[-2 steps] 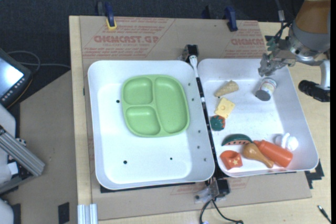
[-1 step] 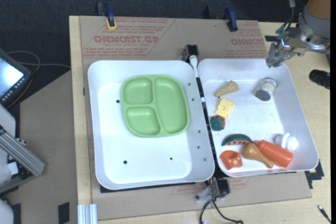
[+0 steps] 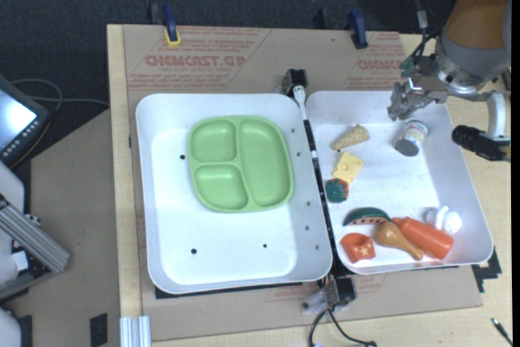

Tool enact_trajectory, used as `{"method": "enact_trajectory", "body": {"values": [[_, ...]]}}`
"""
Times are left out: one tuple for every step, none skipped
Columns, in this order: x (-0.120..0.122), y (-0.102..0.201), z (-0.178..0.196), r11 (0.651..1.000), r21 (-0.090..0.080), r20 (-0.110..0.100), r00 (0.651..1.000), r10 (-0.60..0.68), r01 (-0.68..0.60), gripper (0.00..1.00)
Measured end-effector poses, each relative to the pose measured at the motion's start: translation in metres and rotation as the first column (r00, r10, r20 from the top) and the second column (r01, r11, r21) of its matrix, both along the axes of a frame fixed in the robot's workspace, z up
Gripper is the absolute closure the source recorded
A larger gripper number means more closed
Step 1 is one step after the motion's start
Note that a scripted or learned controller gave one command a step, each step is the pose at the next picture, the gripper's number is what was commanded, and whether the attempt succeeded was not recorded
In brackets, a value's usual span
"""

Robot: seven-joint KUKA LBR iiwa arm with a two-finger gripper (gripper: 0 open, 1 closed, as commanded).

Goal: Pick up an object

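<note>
Down at the near edge of the right bin (image 3: pixel 471 207) I've got a little pile of toy food: a red-orange piece (image 3: pixel 357 246), a drumstick (image 3: pixel 396 237) lying across a carrot (image 3: pixel 429 236), a watermelon slice (image 3: pixel 366 216) just behind them, and a small white thing (image 3: pixel 445 219) beside the carrot that I can't really make out.

Further up the same bin, a round teal and red piece (image 3: pixel 336 190) is touching or almost touching a yellow cheese wedge (image 3: pixel 348 168), and a tan wedge (image 3: pixel 350 137) lies a bit behind that.

Over in the far right part of the bin, a small grey can (image 3: pixel 410 137) lies on its side with the open end facing me.

My gripper (image 3: pixel 404 111) hangs right over that far corner, just behind the can. Nothing is visibly between the fingers, and from this angle I honestly can't tell how wide they are set. Above it I see the grey wrist with the orange band (image 3: pixel 479 8), coming in from the right.

My left bin (image 3: pixel 162 256) has a green divided plate (image 3: pixel 241 163) with three compartments, sitting flat in its far half. Both bins sit side by side on a brown board (image 3: pixel 122 175), with two blue clamps (image 3: pixel 170 19) on its far edge.
</note>
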State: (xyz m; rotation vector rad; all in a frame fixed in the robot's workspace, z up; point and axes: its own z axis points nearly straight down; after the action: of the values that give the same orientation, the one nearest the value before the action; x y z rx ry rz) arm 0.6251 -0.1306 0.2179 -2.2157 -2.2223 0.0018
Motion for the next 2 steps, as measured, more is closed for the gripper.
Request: {"method": "enact_trajectory", "body": {"values": [[-0.023, 0.043, 0.013, 1.000, 0.000, 0.000, 1.000, 0.000, 0.000, 1.00], [-0.049, 0.077, 0.011, 1.000, 0.000, 0.000, 1.000, -0.002, 0.002, 1.00]]}}
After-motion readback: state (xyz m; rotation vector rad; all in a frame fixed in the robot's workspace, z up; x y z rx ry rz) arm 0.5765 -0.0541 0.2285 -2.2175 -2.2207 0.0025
